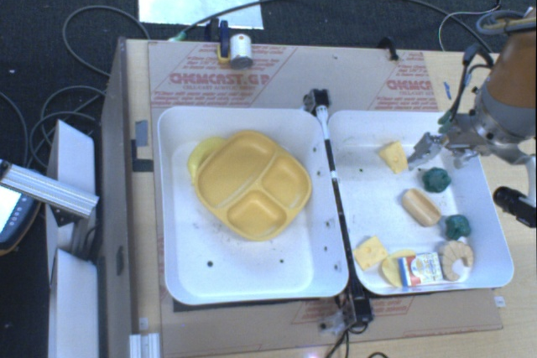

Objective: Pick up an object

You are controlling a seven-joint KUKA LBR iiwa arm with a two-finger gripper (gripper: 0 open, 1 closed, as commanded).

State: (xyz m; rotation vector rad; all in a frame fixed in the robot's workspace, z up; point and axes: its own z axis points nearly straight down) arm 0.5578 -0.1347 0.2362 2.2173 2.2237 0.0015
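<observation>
Nearest the camera, along the right bin's (495, 277) front wall, sits a row of small things: a yellow wedge (370, 252), a little carton (424, 268) with a red and white label, and a round biscuit (457, 259). Further back lie a green lump (457, 225), a tan roll (420, 207), a second green lump (435, 178) and a yellow cheese block (393, 157). A yellow divided tray (252, 184) sits in the left bin (180, 264).

At the bin's far right the end effector (432, 145) hangs with its tips toward the bin's middle. Nothing is between its fingers, but whether they are wide or narrow I cannot tell from this angle.

Closest to it are the cheese block, just to the picture's left of the tips, and the upper green lump, just on the near side of them. The roll lies further toward the camera, its long axis slanting from far-left to near-right. Either of the two close pieces looks the likely target, needing only a short shift and a descent.
</observation>
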